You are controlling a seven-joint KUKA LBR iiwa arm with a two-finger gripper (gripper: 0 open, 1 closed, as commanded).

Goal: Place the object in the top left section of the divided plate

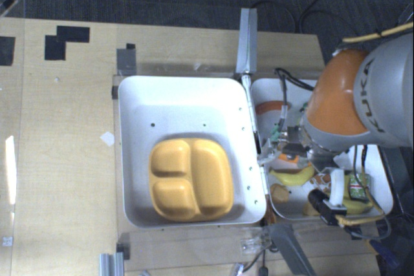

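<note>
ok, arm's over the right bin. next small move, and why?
Probably lower onto the banana and close on it. The arm hangs over the right bin, the yellow plate in the left bin has nothing in its top left section.

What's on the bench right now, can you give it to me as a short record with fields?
left bin: holds the yellow divided plate, nothing lying in its three sections
right bin: cluttered with small items, among them a banana
arm: over the right bin
claw: low over the clutter, just above the banana
task state: no object placed on the plate yet
</note>
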